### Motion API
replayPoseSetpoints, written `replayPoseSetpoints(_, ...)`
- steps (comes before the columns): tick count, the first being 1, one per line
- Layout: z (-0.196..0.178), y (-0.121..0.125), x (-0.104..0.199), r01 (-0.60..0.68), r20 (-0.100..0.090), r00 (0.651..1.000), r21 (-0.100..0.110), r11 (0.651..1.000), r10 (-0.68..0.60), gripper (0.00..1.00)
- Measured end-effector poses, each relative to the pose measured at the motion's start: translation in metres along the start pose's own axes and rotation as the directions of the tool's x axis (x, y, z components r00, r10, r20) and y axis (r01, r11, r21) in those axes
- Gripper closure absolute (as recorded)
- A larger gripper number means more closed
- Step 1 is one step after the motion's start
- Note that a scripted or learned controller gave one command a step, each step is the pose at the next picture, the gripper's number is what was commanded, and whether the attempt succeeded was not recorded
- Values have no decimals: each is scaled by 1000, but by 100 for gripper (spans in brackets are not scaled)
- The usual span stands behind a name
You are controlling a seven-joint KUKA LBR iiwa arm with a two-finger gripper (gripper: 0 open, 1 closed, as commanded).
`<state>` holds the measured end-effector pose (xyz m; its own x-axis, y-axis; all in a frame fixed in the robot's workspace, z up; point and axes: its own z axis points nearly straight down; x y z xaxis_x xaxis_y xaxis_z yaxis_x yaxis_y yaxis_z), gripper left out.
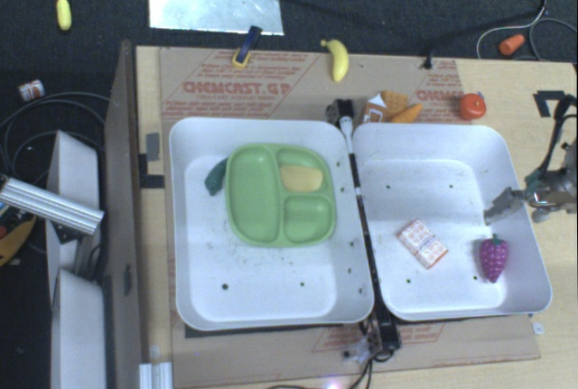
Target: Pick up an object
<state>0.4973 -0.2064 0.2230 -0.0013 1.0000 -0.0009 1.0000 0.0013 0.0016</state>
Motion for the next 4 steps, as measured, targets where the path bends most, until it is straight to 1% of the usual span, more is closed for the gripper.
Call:
replayPoseSetpoints(1,72,3,0,0,-2,1000,2,1000,0,0)
replayPoseSetpoints(2,85,28,54,7,-2,1000,1,1000,-7,0)
replayPoseSetpoints(3,128,8,104,5,-4,1000,4,1000,-5,0)
replayPoseSetpoints(4,115,10,101,3,-1,1000,-2,1000,-3,100)
